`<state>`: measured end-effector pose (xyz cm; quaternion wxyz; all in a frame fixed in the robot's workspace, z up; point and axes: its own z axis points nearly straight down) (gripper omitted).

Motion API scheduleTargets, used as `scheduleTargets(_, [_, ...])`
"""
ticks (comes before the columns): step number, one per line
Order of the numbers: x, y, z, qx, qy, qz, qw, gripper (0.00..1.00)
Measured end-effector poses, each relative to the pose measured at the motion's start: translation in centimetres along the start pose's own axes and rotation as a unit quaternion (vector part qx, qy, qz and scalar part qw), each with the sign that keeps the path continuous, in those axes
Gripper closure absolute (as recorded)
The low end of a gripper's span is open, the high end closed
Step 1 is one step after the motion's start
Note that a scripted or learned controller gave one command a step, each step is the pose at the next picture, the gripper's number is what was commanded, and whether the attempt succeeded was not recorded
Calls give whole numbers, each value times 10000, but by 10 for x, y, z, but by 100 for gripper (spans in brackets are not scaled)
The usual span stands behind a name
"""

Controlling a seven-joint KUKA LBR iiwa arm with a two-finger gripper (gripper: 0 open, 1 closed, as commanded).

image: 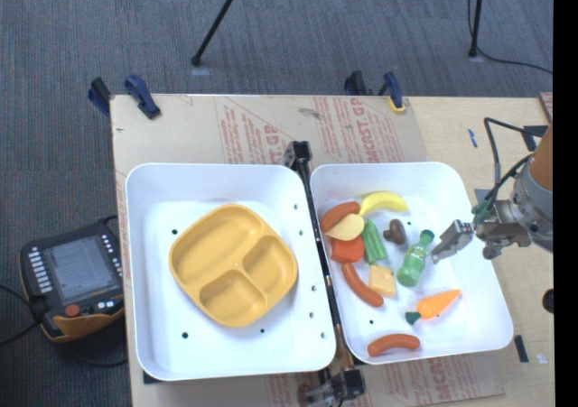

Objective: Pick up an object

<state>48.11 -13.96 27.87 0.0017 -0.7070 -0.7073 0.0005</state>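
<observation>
The right bin [470, 189] holds several toy foods: a green bottle [414, 261], a carrot [437, 304], a yellow banana [384, 205], a cheese wedge [382, 281], a green vegetable [374, 241], a small brown piece [395, 233] and two sausages [361, 283] [394, 343]. My gripper [471, 245] hangs over that bin's right side, just right of the green bottle. Its fingers are spread open with nothing between them. One fingertip [448, 246] points down-left toward the bottle.
The left bin [144, 216] holds a yellow divided plate [233, 263]. A red tomato piece [347, 250] and a tan slice [345, 228] lie near the divider between the bins. A teach pendant [72, 281] sits left of the bench. Blue clamps [140, 94] grip the back edge.
</observation>
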Motion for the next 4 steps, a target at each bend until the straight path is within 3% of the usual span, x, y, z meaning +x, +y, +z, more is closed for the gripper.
scheduleTargets(1, [38,31,157,21,6,6,10000,0])
scheduleTargets(2, [58,30,192,11,4,11,10000,0])
scheduleTargets(3, [57,30,182,21,10,35,10000,100])
scheduleTargets(4, [116,18,64,-11,-3,-9,10000,100])
